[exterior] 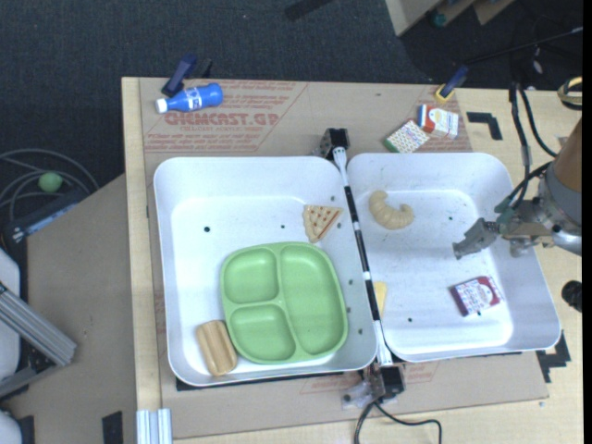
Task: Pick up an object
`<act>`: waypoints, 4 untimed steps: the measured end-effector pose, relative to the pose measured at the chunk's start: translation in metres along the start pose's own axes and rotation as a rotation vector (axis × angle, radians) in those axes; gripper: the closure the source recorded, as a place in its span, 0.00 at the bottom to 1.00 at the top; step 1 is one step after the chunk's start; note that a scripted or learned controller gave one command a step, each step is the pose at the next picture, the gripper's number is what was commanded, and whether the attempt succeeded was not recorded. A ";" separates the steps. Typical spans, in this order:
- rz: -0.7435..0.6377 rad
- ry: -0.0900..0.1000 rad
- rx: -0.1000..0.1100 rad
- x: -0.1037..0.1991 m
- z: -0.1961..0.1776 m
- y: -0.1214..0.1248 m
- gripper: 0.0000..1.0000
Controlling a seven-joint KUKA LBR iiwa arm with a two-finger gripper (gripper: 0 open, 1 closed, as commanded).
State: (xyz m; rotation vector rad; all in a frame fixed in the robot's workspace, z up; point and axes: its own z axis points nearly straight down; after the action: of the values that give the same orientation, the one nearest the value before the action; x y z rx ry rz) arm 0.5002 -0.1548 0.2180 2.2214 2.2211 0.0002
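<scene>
**Gripper low over the right bin, nothing between its fingers**

The gripper (476, 239) reaches in from the right edge of the right bin (435, 340), its grey fingers spread apart and empty above the bin's white floor. Two things lie in this bin. A croissant (392, 209) sits near the far left corner, well apart from the fingers. A small red and white packet (475, 296) lies toward the near right corner, just below the gripper and not touching it. Nothing stands between the gripper and either one.

The left bin (185, 202) holds a green divided plate (282, 302) in its near half. A tan bread piece (216, 347) lies against the plate's near left edge, and a waffle wedge (321, 220) rests just beyond the plate's far right corner, close to the seam where the bins meet. A small yellow scrap (380, 294) shows at that seam.

Both bins sit on a brown cardboard sheet (277, 118) with red print. On the sheet's far left lies a blue and white bottle (190, 98); near the far edge above the right bin lie two small cartons (422, 129). Dark carpet (139, 17) lies beyond, with cables (28, 192) at the left.
</scene>
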 end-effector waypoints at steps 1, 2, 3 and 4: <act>0.001 0.000 0.002 -0.063 0.074 -0.005 0.00; 0.001 -0.007 -0.010 -0.034 0.129 -0.014 0.00; -0.001 -0.005 -0.018 -0.032 0.118 -0.011 1.00; -0.001 -0.005 -0.016 -0.031 0.118 -0.011 0.00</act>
State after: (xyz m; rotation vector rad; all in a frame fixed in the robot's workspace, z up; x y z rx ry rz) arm 0.4892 -0.1861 0.0995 2.2094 2.2120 0.0132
